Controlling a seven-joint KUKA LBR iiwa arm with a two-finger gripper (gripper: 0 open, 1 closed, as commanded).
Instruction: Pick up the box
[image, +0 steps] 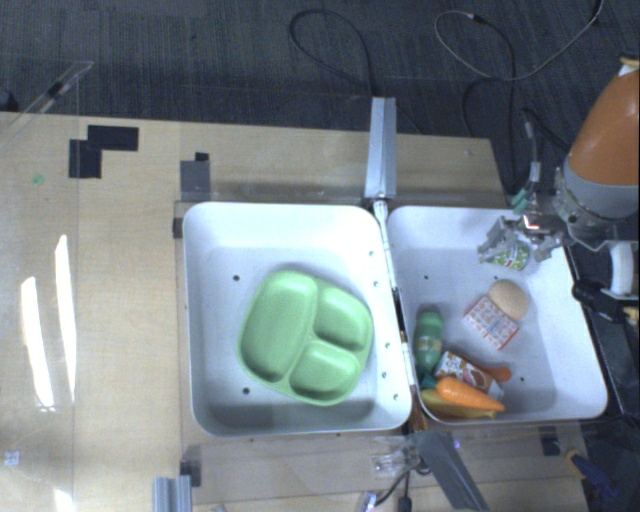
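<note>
so: my claw (520, 240) hangs at right bin (590, 395) far corner, state unclear; box (491, 323) flat mid-bin beside bread roll (510, 296), apart from claw.

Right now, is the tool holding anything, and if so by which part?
It cannot be told. The tool is low over the right bin's far corner with something small and pale green-white at its tip, but a grip isn't clear. The patterned box lies untouched.
</note>
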